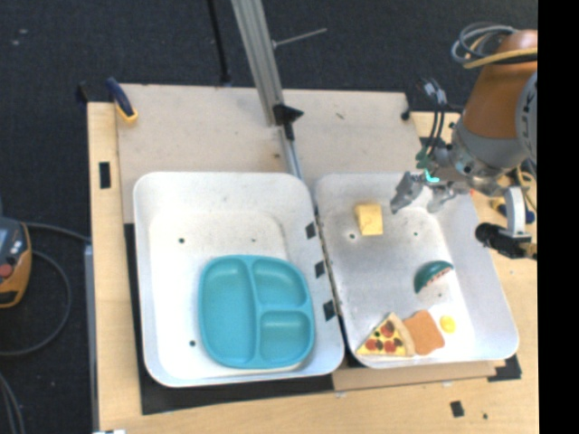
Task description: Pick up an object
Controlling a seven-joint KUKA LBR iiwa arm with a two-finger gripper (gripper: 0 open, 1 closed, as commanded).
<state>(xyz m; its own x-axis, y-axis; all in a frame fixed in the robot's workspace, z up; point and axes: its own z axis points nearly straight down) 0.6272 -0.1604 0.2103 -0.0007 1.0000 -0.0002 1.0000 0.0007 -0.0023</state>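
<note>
Pizza slice (384,337) sits at right bin's (488,269) front edge beside an orange piece (423,331) and small yellow bit (447,325). Gripper (418,191) hovers at the back, fingers spread, holding nothing. Yellow block (368,218) lies just beside it, alone. Best bet: center over block, drop straight, then close.

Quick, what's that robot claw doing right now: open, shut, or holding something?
Gripper: jaws open, nothing between them, above the right bin's far edge.
</note>
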